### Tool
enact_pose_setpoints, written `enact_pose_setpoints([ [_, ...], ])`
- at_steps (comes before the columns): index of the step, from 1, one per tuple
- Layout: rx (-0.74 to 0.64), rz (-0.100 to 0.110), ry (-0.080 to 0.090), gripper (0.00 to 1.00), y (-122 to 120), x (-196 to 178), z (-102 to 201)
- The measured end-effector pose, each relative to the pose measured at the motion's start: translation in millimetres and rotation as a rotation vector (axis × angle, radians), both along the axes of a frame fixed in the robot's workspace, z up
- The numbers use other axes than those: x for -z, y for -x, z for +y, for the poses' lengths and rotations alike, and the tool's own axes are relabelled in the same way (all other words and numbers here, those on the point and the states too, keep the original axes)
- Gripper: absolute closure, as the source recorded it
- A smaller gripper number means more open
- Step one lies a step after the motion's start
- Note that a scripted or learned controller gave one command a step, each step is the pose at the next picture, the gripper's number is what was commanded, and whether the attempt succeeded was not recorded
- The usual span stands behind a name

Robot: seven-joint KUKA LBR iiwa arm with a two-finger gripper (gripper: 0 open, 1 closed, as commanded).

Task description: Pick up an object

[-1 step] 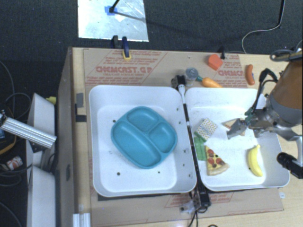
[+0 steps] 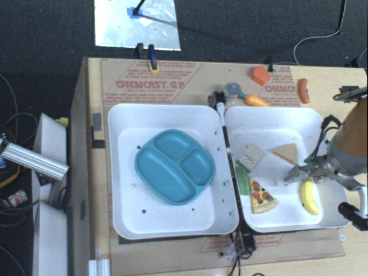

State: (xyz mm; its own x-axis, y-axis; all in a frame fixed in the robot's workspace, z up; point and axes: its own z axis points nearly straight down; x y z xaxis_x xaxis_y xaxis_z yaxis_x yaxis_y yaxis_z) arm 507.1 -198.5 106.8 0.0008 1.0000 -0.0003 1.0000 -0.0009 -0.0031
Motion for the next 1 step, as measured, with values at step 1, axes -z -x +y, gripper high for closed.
enact_pose_setpoints([
  [1,-0.002,-0.004,0.000,0.00,20.4,22.5,-7.0],
])
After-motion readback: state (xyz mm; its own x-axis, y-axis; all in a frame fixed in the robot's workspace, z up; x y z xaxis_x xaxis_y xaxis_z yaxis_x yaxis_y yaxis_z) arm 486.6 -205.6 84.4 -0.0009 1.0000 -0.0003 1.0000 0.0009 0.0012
